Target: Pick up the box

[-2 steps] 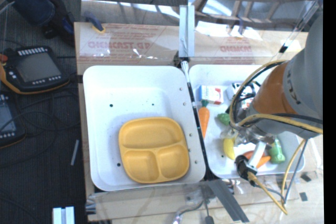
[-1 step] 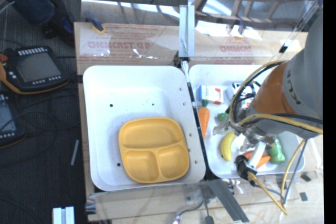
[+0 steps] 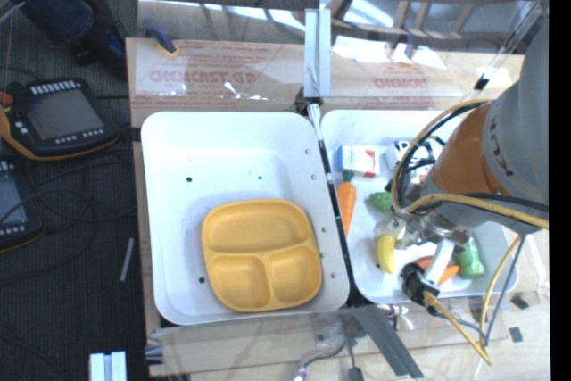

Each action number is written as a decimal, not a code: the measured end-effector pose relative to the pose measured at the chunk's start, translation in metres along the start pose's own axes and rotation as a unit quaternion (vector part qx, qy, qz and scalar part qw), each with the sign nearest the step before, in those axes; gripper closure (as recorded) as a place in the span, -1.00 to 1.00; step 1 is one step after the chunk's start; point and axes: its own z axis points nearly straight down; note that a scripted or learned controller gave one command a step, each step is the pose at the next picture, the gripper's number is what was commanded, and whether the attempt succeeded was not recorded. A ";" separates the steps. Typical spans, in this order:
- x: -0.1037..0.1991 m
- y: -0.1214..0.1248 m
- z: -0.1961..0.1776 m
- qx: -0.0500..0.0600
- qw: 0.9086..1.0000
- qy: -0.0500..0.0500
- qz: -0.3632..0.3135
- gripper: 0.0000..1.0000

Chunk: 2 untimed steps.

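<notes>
Box (image 3: 360,160) lies flat in the right bin (image 3: 350,268), near its back-left corner, close to the divider wall. We note a small carton, mostly white on top, with a red band along its front and a blue strip at its left end. It rests apart from the other items.

Just in front of it a toy carrot (image 3: 346,200) lies lengthwise, green top toward the box, orange tip toward the front. Further right we see a green piece (image 3: 382,201), a yellow banana-like toy (image 3: 385,252), and an orange and green item (image 3: 460,263) partly under the arm.

The arm (image 3: 500,158) enters from the right, its orange band over the right bin. The gripper (image 3: 421,252) hangs low over the front of this bin, among cables, well away from the box. We cannot tell whether its pincer is apart or together; cabling and the wrist hide it.

In the left bin (image 3: 178,147) sits a yellow divided tray (image 3: 260,252), three compartments, toward the front.
</notes>
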 end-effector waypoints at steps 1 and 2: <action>0.026 -0.004 0.017 -0.002 0.972 -0.001 -0.237 1.00; 0.016 0.001 0.016 -0.008 0.973 -0.007 -0.230 -1.00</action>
